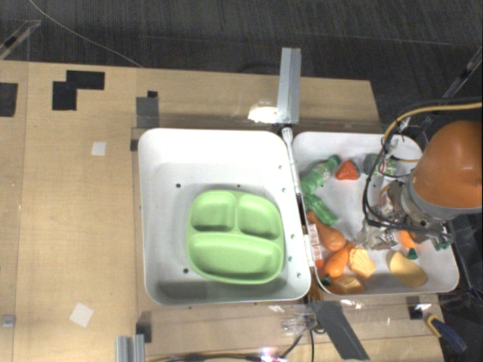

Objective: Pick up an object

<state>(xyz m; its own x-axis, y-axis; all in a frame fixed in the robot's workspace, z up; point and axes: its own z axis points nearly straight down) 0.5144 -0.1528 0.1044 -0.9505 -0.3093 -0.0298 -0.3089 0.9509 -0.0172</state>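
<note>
Two white bins side by side mid-frame; left bin [162,202] holds one green divided tray [235,234], lying flat near its centre, three compartments, nothing in them; right bin [355,148] is where the pickable stuff sits, so that's the source side; left one reads as the drop side, judging by layout.

Candidates, all toy food, bunched along the right bin's left wall and lower edge: green leafy piece [320,178] upper left of that bin; small red piece [346,171] just beside it; orange carrot-like pieces [334,256] lower down, touching each other; ridged yellow piece [361,262] against them; yellow lemon-like piece [407,271] near the lower right corner; brownish piece [346,283] against the bottom rim. Clutter is tight; a clean grasp on one item looks hard, likely to nudge neighbours.

Arm [445,168] comes in from the right edge of frame, orange band on top, wrist pointing down into the right bin; cables loop over the wrist on its left side. Gripper [386,236] is low over the bin floor, between the ridged yellow piece and the lemon-like one, near both; an orange bit shows just right of it, can't tell what it is.

Finger state: cannot tell; wrist and cables hide them; nothing visibly held. My read: descent or grasp attempt stage, pick not confirmed.
</note>
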